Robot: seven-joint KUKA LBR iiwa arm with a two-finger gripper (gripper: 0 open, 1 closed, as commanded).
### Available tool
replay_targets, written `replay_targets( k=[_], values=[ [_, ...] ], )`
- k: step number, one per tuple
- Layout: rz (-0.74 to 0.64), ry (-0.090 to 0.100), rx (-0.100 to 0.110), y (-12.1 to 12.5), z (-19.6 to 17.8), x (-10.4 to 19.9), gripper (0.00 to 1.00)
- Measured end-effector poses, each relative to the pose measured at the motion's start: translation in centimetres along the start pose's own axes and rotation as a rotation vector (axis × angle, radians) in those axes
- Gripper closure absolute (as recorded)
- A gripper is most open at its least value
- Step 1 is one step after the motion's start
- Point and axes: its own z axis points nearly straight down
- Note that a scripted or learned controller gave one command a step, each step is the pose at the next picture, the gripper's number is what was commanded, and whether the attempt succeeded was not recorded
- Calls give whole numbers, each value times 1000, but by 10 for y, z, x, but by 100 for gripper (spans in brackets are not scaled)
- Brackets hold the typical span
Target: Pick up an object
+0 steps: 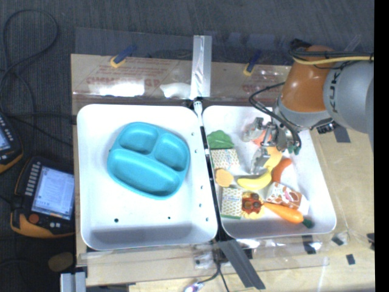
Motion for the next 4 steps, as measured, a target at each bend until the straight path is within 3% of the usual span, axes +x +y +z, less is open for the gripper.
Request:
replay_targets(
  k=[1,2,3,4],
  values=[
    [-9,0,2,2,-84,17,0],
    [162,0,0,-18,-1,70,0],
    [231,-12,-2,-70,3,42,0],
    [229,-15,1,-69,-6,40,100]
  ],
)
